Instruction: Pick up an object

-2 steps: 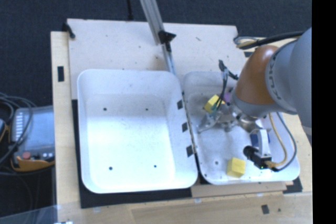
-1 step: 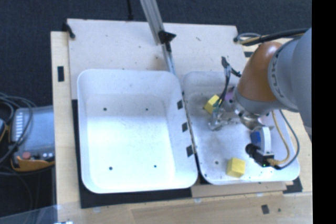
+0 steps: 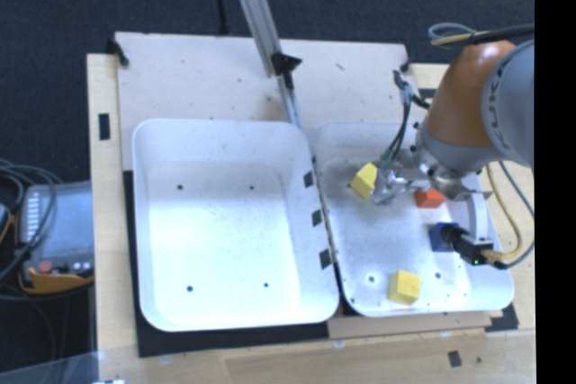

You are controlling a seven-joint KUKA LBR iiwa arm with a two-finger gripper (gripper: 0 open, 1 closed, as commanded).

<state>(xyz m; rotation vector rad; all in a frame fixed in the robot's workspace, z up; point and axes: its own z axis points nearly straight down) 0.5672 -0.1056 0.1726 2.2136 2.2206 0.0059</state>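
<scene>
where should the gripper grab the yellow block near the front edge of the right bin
Grip the yellow foam-like block across two opposite flat sides, coming straight down from above. It lies alone on the right white bin's floor, with free space all around for the fingers.

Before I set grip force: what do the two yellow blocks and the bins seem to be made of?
The yellow block by the gripper and the one near the front edge look like matte foam or soft plastic: flat colour, no shine. The right bin and left bin look like smooth white moulded plastic, with rounded corners and a slight sheen.
</scene>
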